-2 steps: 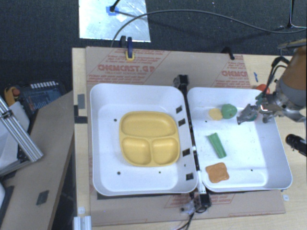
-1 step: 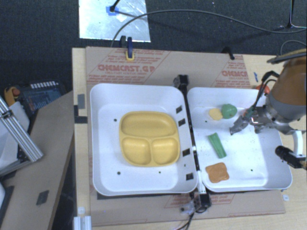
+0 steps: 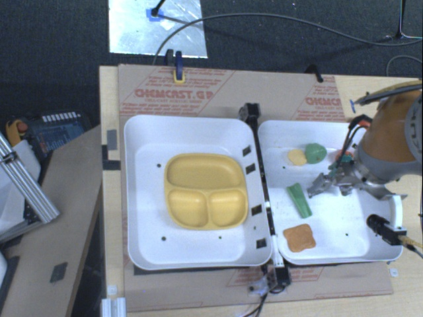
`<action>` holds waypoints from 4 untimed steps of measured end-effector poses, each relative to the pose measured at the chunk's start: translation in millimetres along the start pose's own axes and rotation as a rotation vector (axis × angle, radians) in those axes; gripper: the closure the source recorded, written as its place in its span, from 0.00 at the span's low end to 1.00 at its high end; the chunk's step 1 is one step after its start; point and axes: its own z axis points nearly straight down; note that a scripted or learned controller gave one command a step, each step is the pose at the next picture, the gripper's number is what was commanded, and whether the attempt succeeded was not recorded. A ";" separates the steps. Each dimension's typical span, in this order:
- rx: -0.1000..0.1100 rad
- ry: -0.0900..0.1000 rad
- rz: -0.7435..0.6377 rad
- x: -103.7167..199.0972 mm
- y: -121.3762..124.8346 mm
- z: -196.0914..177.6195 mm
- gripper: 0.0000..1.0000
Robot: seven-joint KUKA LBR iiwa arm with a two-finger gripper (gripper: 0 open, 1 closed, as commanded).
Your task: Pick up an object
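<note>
Reaching in from the right with the grey arm [image 3: 391,152] and hanging the gripper [image 3: 322,183] low over the right bin [image 3: 337,233], tip pointing toward the divider between the two bins. Showing too little of the grasping end to tell whether spread or closed; gripping nothing that can be seen.

Lying just beside the gripper tip, to its left and slightly nearer the camera: a green stick-shaped piece [image 3: 299,200], slanted; touching or apart, impossible to tell. Sitting beyond the tip, toward the far wall of the same bin: a round green piece [image 3: 316,152], with a small yellow piece [image 3: 297,157] touching its left side. Resting well nearer the camera than the tip, close to the front wall: a flat orange-brown piece [image 3: 299,238].

Lying well apart, past the divider to the left: a yellow divided tray [image 3: 203,190], flat in the middle of the left bin [image 3: 145,177].
</note>
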 end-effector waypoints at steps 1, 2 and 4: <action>-0.002 -0.001 0.000 0.4 0.6 22.1 0.00; -0.005 -0.002 0.001 -0.1 1.5 10.4 1.00; -0.008 -0.003 -0.001 -2.1 -3.6 -82.1 1.00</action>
